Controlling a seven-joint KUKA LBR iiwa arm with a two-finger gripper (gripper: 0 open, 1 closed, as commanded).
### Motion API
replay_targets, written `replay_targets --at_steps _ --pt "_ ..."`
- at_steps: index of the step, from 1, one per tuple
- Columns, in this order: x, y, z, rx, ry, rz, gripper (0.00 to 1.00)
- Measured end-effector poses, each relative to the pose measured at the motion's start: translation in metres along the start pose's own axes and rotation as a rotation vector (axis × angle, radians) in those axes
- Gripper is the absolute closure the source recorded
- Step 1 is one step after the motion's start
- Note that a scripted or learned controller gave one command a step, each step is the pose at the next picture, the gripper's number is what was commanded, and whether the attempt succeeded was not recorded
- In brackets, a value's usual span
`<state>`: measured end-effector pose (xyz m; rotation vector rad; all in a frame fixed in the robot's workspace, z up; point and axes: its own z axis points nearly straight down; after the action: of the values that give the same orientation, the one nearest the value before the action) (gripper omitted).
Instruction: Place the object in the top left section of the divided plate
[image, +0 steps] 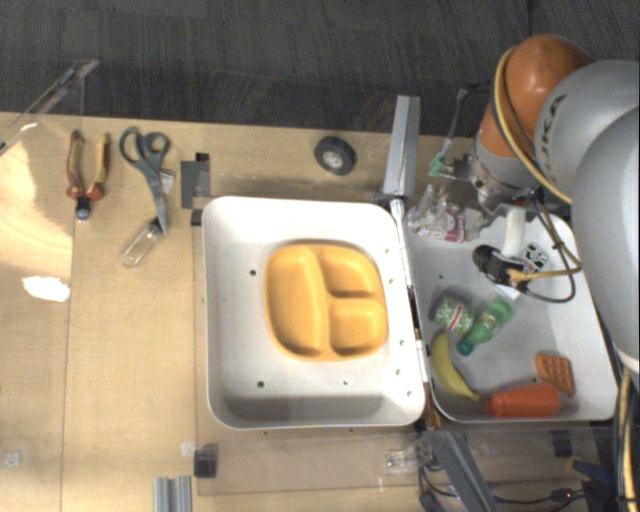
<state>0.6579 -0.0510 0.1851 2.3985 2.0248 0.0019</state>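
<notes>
Reaching into the right bin (590, 390), I'm working the gripper (452, 200) near a clear packet (437, 217); I'm aiming squarely before lifting toward the divided plate (325, 298).

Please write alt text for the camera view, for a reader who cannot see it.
A yellow divided plate sits in the left bin; the arm hangs over the right bin, which holds a banana, a green bottle and an orange carrot. Scissors lie on the bench.

A robotics lab or workshop bench here: a plywood bench top (120, 380) with pliers (85, 172), scissors (150, 175) and a roll of black tape (335, 154) lying loose, two white bins (230, 390) fixed side by side, and an industrial arm (570, 110) trailing cables.
</notes>
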Motion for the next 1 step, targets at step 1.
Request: replay_targets --at_steps 1 --pt "0.0680 -0.0443 -0.0007 -0.001 0.003 -0.109 1.00"
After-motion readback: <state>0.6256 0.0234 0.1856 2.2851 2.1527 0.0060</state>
